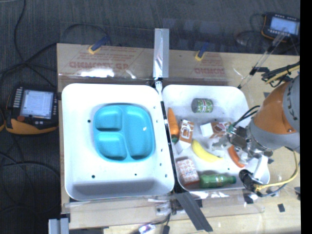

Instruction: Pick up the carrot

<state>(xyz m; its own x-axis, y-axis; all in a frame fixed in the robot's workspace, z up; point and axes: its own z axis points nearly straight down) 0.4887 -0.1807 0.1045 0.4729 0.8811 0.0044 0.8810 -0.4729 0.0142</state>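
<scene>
The carrot [172,122] lay in the right bin [229,92], hard against that bin's left wall, its long axis running roughly 12 to 6 o'clock. A snack packet [185,131] lay just beside it at 3 o'clock, and a banana [206,152] sat further off toward 4 o'clock. A can [202,105] was seen near the back of the bin, a green bottle [215,180] near the front.

The gripper [233,139] was located well apart from the carrot, toward 3 o'clock of it, low over the right half of the bin among small items. Whether it was spread or pressed together could not be told; nothing was seen held in it.

The step in hand was judged to be the approach. For a sound pick, the gripper would best be raised clear of the clutter, carried toward 9 o'clock, and set across the carrot's short axis. Because the wall crowded one side and the packet the other, a grasp near mid-length was judged safest.

The left bin [73,179] held a blue tray [123,132].
</scene>
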